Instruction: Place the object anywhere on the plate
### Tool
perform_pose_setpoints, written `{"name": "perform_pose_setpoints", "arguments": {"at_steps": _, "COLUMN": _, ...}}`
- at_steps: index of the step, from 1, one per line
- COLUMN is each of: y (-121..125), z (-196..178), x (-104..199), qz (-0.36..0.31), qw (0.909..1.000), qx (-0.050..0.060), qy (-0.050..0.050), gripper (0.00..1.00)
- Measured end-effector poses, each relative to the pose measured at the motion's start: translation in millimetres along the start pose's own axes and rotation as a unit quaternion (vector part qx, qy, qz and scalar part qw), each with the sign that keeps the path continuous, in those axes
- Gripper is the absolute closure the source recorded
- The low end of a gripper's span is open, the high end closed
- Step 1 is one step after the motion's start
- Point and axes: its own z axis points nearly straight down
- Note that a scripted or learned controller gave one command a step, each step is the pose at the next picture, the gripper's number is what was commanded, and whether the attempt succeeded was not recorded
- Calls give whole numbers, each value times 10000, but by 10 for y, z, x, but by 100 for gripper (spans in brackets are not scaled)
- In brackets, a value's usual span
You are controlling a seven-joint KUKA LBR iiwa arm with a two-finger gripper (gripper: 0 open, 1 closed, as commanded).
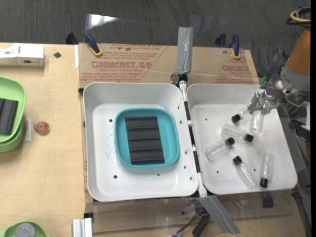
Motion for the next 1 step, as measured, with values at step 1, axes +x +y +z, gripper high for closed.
{"name": "perform_pose_setpoints", "arguments": {"at_steps": 1, "y": 1, "z": -83, "x": -1, "qz": -16, "qw": 10000, "qx": 8, "qy": -9, "gripper": 100}}
